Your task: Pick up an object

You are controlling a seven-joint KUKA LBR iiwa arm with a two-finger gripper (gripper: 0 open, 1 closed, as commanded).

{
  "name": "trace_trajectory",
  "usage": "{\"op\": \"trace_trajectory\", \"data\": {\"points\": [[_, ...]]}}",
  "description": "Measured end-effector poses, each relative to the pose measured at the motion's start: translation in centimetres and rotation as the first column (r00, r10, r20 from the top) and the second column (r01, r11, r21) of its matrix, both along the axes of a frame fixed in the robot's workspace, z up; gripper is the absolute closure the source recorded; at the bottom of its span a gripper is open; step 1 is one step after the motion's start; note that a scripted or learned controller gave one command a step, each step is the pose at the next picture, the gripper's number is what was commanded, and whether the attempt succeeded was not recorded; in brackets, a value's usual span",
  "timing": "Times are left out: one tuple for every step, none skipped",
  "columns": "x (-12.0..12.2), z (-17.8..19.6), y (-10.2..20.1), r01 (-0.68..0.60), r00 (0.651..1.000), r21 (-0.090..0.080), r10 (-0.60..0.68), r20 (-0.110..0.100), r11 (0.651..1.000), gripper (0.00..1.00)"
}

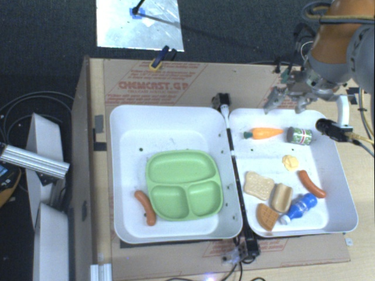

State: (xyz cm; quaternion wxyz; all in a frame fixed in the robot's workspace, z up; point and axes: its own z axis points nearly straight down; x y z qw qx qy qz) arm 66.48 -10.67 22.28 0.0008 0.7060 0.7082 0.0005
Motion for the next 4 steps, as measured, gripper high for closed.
{"op": "trace_trajectory", "data": {"points": [[-5.0, -3.7, -5.0, 0.003, 1.000, -0.002, -0.003, -0.002, 1.000, 0.00], [-7.0, -12.3, -10.1, 0.003, 1.000, -0.001, -0.003, -0.005, 1.000, 0.00], [-0.3, -13.6, -9.1, -0.001, 1.000, -0.002, 0.001, 0.004, 1.000, 0.00], [-0.1, -12.3, -9.1, -0.004, 1.000, -0.003, 0.004, 0.011, 1.000, 1.00]]}}
